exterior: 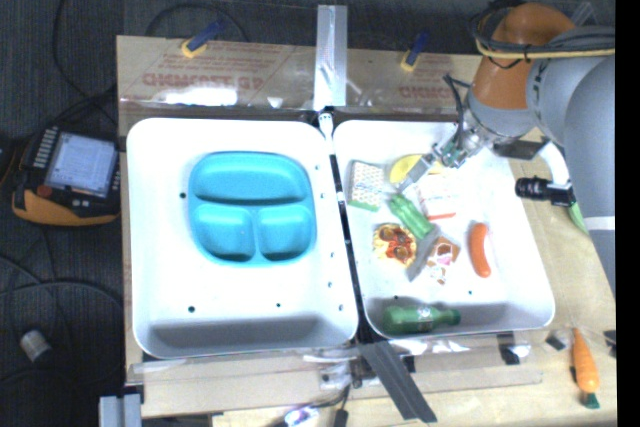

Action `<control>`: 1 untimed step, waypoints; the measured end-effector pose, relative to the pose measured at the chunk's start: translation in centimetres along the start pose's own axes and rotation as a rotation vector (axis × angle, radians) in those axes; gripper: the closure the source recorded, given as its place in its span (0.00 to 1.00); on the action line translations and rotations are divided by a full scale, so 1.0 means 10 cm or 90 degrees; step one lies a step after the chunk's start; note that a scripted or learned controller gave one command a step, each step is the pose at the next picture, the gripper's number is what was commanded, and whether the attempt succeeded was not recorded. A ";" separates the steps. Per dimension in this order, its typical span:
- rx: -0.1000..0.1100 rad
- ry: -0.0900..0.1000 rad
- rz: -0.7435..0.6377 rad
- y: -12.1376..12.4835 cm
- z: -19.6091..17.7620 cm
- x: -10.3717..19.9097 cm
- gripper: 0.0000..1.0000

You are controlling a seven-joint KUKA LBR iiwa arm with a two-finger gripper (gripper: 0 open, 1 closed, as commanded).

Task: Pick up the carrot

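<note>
The carrot (pixel 584 367) lies outside both bins, on the bare desk (pixel 585 310) at the lower right of the frame, near the frame's edge, its green top pointing down. It has open desk around it, and it is well apart from the tool (pixel 452 151).

The tool sits low over the upper part of the right bin (pixel 525 245), just beside a yellow piece (pixel 404 167) and a white card (pixel 437 199). I cannot tell whether it is spread or pressed together.

The right bin is crowded through its middle: one grey grater-like piece (pixel 366 182), one green stick (pixel 408 215), one pizza slice (pixel 395 241), one orange sausage (pixel 481 249) nearer the right wall, and one green bottle (pixel 421 318) lying along the lower wall. The upper right corner of that bin is bare.

The left bin (pixel 160 265) holds one blue tray (pixel 252 207) with three compartments, set toward the upper middle, with white floor open all around it.
</note>
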State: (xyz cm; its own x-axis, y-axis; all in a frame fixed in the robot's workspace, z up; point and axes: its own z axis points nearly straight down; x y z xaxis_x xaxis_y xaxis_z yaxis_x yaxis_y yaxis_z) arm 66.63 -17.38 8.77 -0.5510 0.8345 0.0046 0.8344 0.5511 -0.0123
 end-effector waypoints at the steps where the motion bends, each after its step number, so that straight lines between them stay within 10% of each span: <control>1: -0.008 -0.005 -0.025 0.35 -0.80 0.50 0.00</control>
State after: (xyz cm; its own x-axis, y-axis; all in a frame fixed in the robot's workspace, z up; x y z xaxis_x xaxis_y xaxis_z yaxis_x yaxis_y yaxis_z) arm 66.90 -11.24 16.70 -0.5839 0.8118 -0.0025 0.8118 0.5839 0.0005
